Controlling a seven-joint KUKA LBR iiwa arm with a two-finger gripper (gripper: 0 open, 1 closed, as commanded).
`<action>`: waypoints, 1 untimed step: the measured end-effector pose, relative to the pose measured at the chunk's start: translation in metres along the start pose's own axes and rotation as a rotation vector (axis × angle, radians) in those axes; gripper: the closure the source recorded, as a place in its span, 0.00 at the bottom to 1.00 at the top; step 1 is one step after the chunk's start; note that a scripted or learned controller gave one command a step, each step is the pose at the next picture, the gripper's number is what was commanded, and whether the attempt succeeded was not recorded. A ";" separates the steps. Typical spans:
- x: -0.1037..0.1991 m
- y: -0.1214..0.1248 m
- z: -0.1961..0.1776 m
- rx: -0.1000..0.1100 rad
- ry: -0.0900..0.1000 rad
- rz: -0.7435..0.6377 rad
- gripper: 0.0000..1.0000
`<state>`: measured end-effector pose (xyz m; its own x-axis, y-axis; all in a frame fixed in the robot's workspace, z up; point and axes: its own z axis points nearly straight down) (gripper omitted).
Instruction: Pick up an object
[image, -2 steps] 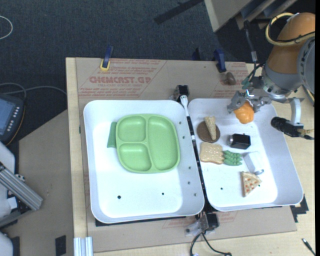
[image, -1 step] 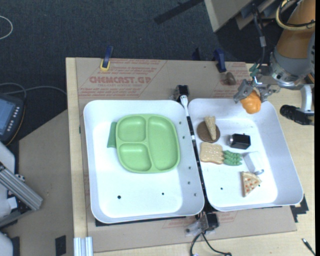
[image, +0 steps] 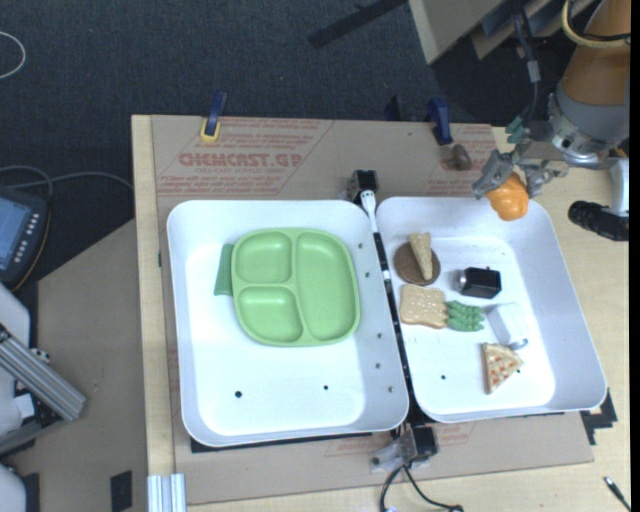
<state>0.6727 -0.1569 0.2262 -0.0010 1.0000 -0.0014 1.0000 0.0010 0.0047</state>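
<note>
Two shallow white bins with rounded corners and smooth, glossy walls are shown side by side on a brown cardboard-covered surface (image: 300, 150) printed with red lettering. The left bin (image: 200, 380) carries a pale green plate (image: 296, 286) of rounded-square outline, moulded into three compartments; a darker green tab projects from beneath its left edge. Wide bare floor is left around the plate, most of all along the near wall.

The right bin (image: 560, 290) holds a loose cluster near its centre: a brown disc (image: 408, 264) with a tan wedge (image: 423, 256) lying across it, a toast-shaped slice (image: 422, 306) touching a knobbly green piece (image: 465, 318), a small black block (image: 481, 282), and a pizza-slice toy (image: 499, 366) near the front. Bare floor is left along the right wall and the far right corner.

The end effector (image: 513, 183) is seen above the far right corner of the right bin, at the rim, below the grey arm with its orange band (image: 598, 70). A small, smooth, rounded orange object (image: 510, 200) is seen directly beneath the metal fingers (image: 489, 178), and appears to be gripped between them, raised over the bin's far edge. Two blue clamps (image: 438, 120) are fixed at the far edge of the surface, one beside each bin.
</note>
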 end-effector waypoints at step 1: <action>0.035 -0.045 -0.010 0.009 0.003 -0.001 1.00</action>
<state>0.6279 -0.1222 0.2355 -0.0016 1.0000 0.0014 1.0000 0.0016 -0.0041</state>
